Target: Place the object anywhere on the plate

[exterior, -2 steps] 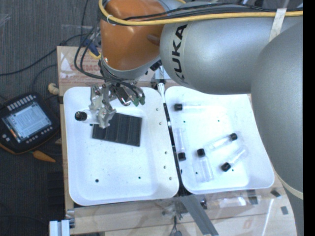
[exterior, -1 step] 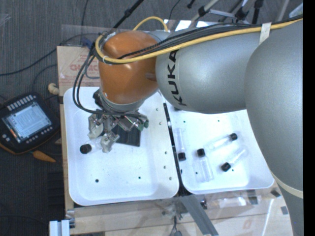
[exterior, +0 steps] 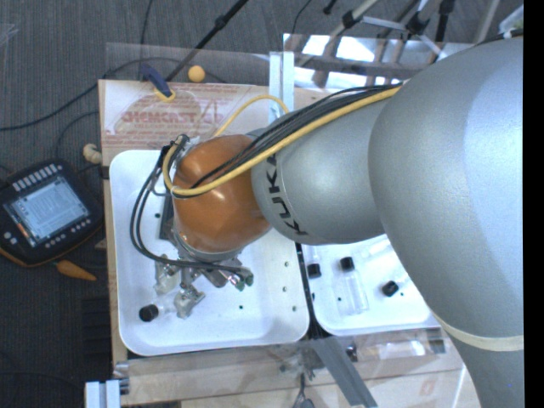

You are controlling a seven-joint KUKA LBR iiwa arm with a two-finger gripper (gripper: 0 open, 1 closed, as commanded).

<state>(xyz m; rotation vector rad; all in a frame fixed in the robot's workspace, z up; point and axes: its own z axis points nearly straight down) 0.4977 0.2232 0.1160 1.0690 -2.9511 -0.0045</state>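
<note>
My gripper (exterior: pixel 182 296) hangs low over the front part of the left white bin (exterior: pixel 255 317), under the orange wrist band (exterior: pixel 217 198). A small black object (exterior: pixel 149 313) lies on the bin floor just left of the gripper, close to it but apart from it. Nothing can be seen held by the gripper. The arm's grey body covers much of the left bin's back and most of the right bin.
The right bin (exterior: pixel 412 313) holds three small black pieces (exterior: pixel 346 263) and a clear item (exterior: pixel 353 296). Cables loop along the wrist's left side (exterior: pixel 140 219). A cardboard sheet (exterior: pixel 212 109) lies behind the left bin, and a teach pendant (exterior: pixel 44 208) sits off the bench to the left.
</note>
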